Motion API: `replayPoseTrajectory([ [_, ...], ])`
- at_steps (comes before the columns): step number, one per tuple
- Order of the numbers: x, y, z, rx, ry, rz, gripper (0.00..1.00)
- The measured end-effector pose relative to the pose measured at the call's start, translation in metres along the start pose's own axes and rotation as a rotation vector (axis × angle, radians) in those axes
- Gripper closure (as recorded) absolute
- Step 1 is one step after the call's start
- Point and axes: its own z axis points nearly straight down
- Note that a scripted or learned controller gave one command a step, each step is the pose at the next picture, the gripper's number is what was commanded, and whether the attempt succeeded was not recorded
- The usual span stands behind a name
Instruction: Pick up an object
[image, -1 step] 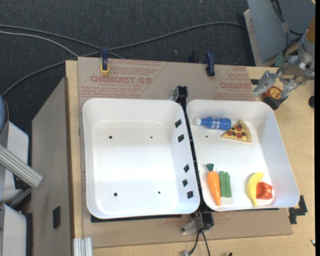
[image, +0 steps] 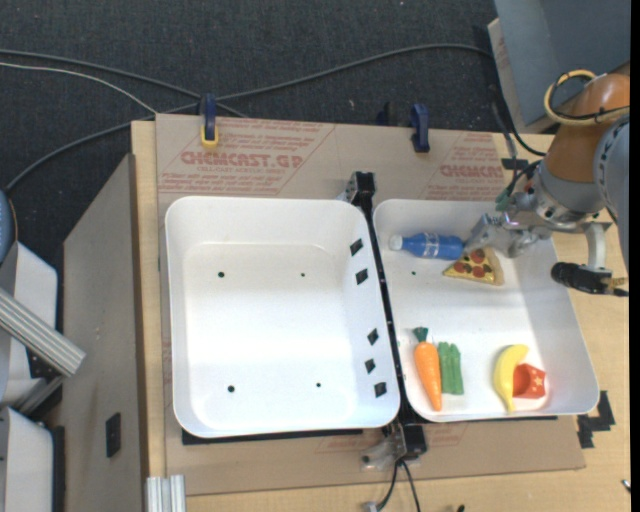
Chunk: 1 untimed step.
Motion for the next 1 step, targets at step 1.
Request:
replayPoseTrajectory([
  [1, 0.0076, -0.0047, -0.0038, -0.015, -0.018, -0.002, 0.0],
])
